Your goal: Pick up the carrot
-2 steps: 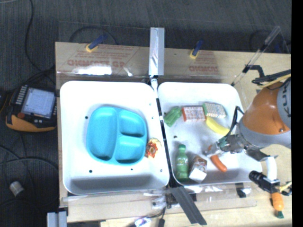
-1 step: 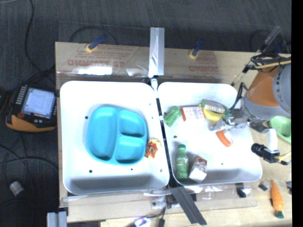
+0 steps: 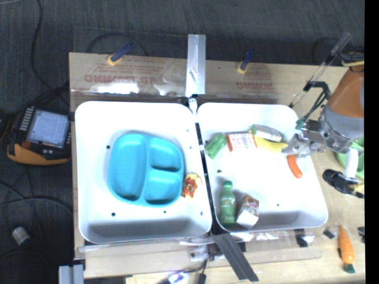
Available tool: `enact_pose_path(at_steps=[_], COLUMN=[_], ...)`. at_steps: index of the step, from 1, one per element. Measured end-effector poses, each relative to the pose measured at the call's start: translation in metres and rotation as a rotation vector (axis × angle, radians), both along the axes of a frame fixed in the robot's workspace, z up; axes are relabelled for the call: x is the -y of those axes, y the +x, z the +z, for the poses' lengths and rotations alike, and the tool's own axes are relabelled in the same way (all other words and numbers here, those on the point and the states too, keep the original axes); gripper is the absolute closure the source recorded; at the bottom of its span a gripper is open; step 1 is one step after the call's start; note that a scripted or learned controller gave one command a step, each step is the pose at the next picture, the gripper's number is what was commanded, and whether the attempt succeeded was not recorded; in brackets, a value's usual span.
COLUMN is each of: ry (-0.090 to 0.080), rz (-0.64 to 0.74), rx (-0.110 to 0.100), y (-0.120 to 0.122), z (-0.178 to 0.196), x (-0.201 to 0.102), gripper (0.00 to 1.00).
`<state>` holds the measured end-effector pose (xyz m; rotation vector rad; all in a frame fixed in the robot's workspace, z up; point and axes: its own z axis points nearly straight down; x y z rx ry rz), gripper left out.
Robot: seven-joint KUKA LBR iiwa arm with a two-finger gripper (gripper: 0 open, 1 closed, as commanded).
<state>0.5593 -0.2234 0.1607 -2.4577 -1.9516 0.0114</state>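
Observation:
A small orange carrot (image 3: 295,167) lies slanted near the right wall of the right bin (image 3: 308,209). My gripper (image 3: 298,147) is directly above the carrot's upper end, at the bin's right edge, with the grey arm and its orange band (image 3: 346,98) behind it. The carrot's top end meets the gripper's tip in this view; I cannot tell whether it is gripped or just lies under it. A second carrot (image 3: 346,250) with a green tip lies on the bench outside the bin at the lower right.
The right bin also holds a banana (image 3: 270,144), a red-and-white box (image 3: 240,141), a green item (image 3: 214,145), a green bottle (image 3: 228,203) and a small carton (image 3: 248,212). A blue divided plate (image 3: 145,167) sits in the left bin (image 3: 95,218).

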Motion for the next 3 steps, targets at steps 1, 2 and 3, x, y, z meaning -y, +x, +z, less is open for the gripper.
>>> enact_pose_path(at_steps=[1,2,3], ry=[-0.001,-0.001,-0.002], rz=[0.0,0.002,0.001], rx=[0.0,-0.008,-0.008], y=[-0.0001,-0.0008,-0.0009], z=[0.0001,0.0057,0.0057], x=[0.0003,-0.0006,-0.0002], gripper=[0.0,1.0,0.0])
